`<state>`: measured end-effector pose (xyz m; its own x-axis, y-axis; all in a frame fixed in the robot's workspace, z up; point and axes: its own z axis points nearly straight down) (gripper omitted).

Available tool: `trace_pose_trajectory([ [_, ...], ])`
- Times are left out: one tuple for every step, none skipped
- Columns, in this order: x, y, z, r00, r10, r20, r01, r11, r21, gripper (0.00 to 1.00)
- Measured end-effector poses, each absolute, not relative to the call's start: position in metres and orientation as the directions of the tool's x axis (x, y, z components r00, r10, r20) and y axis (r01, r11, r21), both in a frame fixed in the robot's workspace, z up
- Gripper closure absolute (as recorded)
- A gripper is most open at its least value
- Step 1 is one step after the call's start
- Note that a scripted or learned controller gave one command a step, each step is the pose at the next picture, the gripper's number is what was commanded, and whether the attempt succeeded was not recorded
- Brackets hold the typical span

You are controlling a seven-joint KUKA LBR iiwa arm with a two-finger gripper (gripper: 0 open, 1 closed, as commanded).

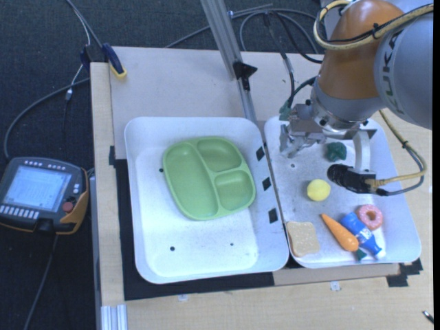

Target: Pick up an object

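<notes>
Right bin (405, 232) is the landmark. Objects in it: a small yellow ball (318, 190) near the bin's middle; toward the near edge an orange carrot (339, 232), with a blue bottle-like item (362, 235) touching it on the right and a pink ring donut (371, 216) resting at that item's upper end; a tan bread slice (302, 238) sits at the near-left corner. A dark green piece (335, 150) lies at the far side, partly hidden by the arm – shape not readable.

Gripper (294, 145) hangs over the far-left part of the right bin, fingers pointing down, a narrow gap visible between them – nothing seen between the fingers. Tips are well apart from the yellow ball and just left of the dark green piece.

Arm (385, 53) enters from the right, orange band above the wrist, cables looped around it.

Left bin (148, 253), beside the right bin, holds a green divided plate (208, 177).
</notes>
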<state>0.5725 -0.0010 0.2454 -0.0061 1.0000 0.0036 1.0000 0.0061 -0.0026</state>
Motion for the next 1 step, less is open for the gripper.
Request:
trace_pose_trajectory([
  [0.5462,0.0484,0.2365,-0.006,1.0,0.003,1.0,0.007,-0.005,1.0],
])
